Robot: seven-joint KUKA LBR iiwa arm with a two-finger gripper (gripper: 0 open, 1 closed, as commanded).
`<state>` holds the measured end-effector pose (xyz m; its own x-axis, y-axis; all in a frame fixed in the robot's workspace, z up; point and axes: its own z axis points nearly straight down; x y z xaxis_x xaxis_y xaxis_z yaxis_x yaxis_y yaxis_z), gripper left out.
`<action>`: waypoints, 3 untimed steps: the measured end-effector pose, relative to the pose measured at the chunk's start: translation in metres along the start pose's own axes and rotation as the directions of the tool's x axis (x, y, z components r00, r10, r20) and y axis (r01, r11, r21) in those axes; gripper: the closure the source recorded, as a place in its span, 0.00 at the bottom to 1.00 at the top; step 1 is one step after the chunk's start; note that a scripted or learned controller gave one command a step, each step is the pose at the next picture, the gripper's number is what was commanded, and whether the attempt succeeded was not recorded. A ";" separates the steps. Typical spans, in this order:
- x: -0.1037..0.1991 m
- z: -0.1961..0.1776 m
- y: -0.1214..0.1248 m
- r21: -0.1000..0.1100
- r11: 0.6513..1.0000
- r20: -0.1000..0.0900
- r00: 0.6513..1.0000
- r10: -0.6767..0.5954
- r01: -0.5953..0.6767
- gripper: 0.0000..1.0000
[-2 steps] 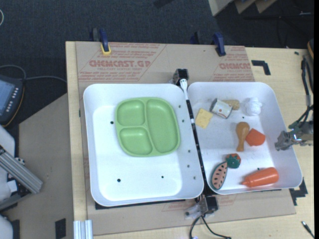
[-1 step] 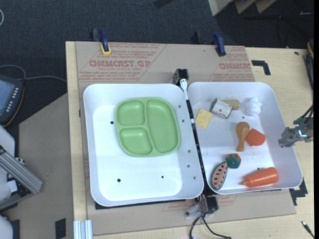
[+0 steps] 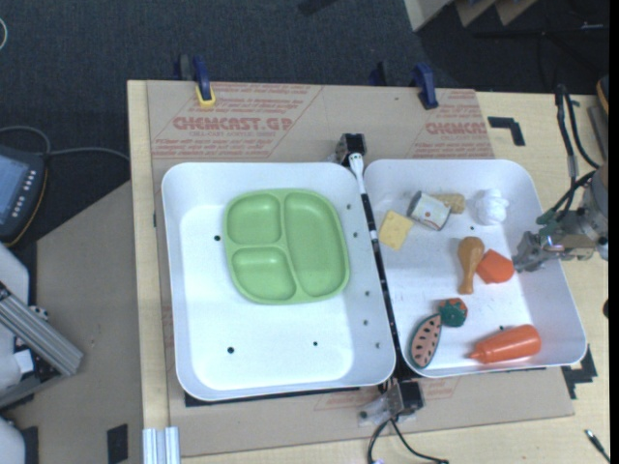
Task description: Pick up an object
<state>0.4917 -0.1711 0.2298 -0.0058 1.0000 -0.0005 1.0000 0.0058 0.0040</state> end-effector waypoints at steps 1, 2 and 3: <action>0.054 -0.008 0.023 0.000 1.000 -0.001 1.000 -0.002 0.002 1.00; 0.110 -0.011 0.045 0.000 1.000 -0.001 1.000 -0.002 0.002 1.00; 0.162 -0.013 0.065 0.001 1.000 -0.002 1.000 -0.001 0.001 1.00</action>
<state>0.5558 -0.0091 0.2426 -0.0069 1.0000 0.0011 1.0000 0.0069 0.0035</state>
